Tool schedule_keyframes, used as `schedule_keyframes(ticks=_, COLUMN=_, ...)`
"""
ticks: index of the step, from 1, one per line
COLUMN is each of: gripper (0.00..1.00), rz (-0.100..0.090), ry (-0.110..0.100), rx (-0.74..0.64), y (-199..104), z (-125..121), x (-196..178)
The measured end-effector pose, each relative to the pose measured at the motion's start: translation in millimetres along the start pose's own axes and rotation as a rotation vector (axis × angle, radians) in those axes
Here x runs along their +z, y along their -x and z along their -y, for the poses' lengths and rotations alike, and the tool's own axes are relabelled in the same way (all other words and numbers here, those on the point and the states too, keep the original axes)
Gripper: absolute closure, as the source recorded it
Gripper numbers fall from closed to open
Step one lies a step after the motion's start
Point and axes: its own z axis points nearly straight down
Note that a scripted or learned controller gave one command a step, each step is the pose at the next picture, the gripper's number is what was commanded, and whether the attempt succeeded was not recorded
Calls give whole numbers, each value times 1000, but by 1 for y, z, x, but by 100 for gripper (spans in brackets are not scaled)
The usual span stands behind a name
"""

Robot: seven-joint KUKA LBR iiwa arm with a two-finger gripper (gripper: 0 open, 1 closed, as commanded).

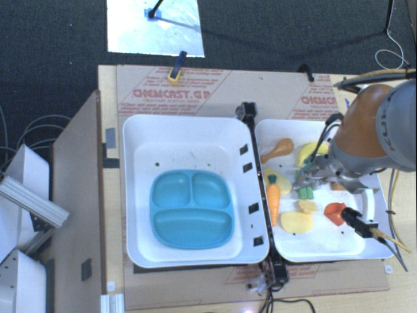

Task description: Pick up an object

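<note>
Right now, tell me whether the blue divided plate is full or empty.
Empty: the blue divided plate in the left bin shows bare blue compartments.

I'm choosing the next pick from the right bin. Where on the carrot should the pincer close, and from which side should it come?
Grip the carrot across its thick orange middle, coming straight down from above. It lies flat and lengthwise along the bin's left wall, green top away from the camera, so the fingers should close across its narrow width. The wall crowds one side, so this may be tight.

Blue divided tray point(192, 208) sits in left white bin point(140, 142), frame centre. Silver sheet point(155, 17) lies on dark floor, upper left. Cables point(19, 135) at left edge.
</note>
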Motion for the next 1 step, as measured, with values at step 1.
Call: schedule_keyframes(ticks=1, gripper=100, rz=0, ry=8, rx=-9, y=-59, z=-70, x=-94)
